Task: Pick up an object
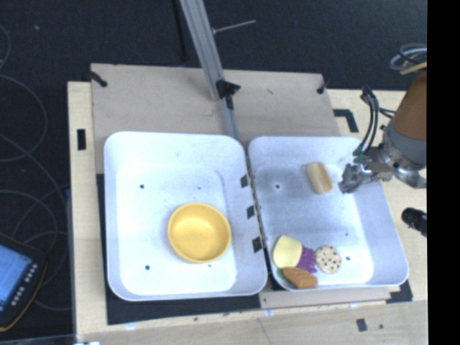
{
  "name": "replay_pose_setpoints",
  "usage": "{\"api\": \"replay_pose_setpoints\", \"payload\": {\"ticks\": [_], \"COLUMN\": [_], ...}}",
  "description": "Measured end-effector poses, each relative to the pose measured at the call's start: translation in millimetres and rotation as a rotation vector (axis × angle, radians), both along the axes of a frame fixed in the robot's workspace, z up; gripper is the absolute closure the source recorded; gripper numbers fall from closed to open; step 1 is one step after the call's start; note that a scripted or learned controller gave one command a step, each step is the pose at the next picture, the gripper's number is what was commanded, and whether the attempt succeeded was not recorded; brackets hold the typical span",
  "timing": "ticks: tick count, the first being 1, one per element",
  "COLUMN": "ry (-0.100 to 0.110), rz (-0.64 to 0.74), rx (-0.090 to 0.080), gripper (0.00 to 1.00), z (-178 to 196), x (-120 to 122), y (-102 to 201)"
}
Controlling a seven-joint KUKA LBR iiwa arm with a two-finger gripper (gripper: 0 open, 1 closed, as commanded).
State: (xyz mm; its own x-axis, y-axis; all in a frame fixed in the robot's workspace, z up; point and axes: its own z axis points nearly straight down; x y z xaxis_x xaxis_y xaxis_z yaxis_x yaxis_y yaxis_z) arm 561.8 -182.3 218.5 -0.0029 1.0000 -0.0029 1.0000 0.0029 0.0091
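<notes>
Tool [350,177] hangs over the right bin [374,214] at its three o'clock rim; whether it is spread or closed, I cannot tell. Just beside it, at nine o'clock, lies a tan bread roll [319,177], apart from it. A yellow bowl [199,231] sits in the left bin [144,171]. Small food pieces [305,260] cluster at the right bin's six o'clock.

Yellow bowl [199,231] in white left bin [129,157]; right bin [287,164] white, with tan roll [319,177], yellow piece [287,250], purple piece [307,259], speckled cookie [328,259]
</notes>
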Motion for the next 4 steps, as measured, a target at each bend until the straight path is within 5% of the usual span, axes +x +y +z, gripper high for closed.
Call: {"api": "replay_pose_setpoints", "payload": {"ticks": [1,4], "ry": [0.006,0.008], "rz": [0.002,0.004], "rx": [0.002,0.004], "gripper": [1.0,1.0], "z": [1,-1], "x": [1,37], "y": [0,142]}}
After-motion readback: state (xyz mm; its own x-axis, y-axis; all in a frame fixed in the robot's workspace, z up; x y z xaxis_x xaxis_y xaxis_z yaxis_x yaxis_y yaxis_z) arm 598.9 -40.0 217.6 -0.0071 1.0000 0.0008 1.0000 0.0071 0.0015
